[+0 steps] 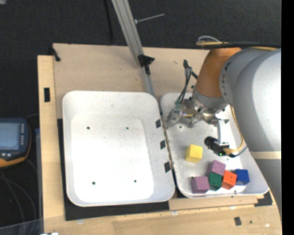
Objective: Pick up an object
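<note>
bench (103, 219) | right bin (183, 180): yellow cube (194, 153) sits skewed | claw (179, 115): grip state unclear

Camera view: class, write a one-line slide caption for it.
Arm's gripper low in right bin, apart from yellow block and a cluster of coloured blocks.

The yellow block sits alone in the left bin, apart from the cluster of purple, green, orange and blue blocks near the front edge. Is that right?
Not quite. The camera view shows the yellow block in the right bin, not the left one. The rest holds: it lies apart from the cluster of purple, green, orange and blue blocks near that bin's front edge.
</note>
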Tool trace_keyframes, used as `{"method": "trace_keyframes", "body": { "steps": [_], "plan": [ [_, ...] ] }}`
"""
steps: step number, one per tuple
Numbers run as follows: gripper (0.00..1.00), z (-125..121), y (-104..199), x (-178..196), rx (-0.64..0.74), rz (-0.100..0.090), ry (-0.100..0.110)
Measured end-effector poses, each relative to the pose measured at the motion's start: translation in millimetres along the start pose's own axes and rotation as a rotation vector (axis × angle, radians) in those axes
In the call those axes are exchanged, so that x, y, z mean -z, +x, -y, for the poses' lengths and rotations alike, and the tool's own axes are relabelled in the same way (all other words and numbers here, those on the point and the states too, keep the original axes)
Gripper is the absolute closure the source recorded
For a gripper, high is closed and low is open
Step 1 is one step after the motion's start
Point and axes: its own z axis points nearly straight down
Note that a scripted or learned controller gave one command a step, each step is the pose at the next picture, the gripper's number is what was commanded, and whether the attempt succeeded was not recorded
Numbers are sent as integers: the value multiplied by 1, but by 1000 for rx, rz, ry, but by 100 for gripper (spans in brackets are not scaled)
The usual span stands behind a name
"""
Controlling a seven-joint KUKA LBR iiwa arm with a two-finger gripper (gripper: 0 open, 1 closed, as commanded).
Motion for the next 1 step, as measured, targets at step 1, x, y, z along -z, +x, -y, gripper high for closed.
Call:
{"method": "trace_keyframes", "body": {
  "steps": [1],
  "plan": [
    [100,1,-3,11,1,2,2]
  ]
}}
